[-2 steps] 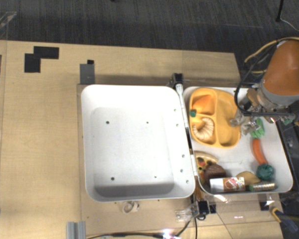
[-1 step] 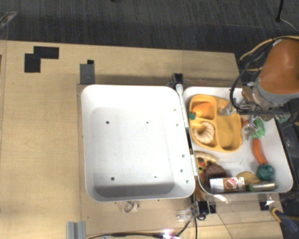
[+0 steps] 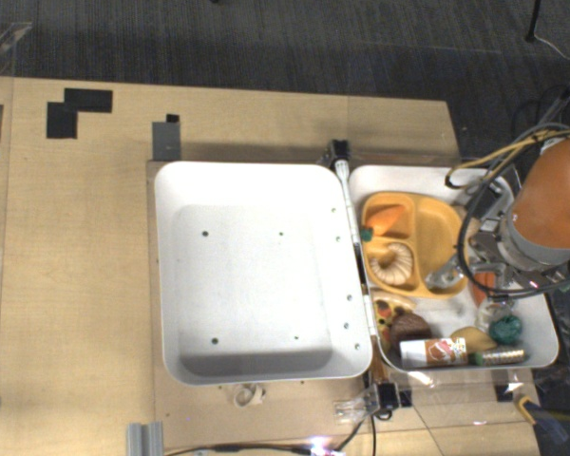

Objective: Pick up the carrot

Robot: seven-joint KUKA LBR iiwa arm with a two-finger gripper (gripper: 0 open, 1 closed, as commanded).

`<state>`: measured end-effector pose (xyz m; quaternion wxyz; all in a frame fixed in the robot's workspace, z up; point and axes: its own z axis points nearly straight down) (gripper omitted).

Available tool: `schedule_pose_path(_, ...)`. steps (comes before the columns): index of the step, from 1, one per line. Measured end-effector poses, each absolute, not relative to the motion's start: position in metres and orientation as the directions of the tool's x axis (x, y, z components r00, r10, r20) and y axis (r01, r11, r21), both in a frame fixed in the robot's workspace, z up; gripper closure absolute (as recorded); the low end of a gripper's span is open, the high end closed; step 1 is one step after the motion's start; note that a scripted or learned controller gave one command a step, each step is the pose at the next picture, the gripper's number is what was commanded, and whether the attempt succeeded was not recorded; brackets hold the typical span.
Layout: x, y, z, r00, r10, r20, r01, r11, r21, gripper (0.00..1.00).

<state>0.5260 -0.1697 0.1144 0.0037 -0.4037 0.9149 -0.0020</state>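
Carrot (image 3: 388,219) lies in the upper-left compartment of the yellow tray (image 3: 435,240), at the 10 o'clock corner of the right bin (image 3: 547,348). The arm (image 3: 551,207) hangs over the bin's 3 o'clock side, well apart from the carrot. The pincer state cannot be told. Procedure, as judged: traverse toward 9 o'clock, centre above the carrot, align across its narrow width, descend inside the compartment walls. Avoid the shell-like item (image 3: 392,262) just below at 6 o'clock. The left bin (image 3: 256,264) adjoins.
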Motion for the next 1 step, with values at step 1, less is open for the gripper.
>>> schedule_pose_path(1,0.5652,-0.1673,0.0909,-0.79,-0.613,-0.009,-0.613,0.79,-0.015,0.0)
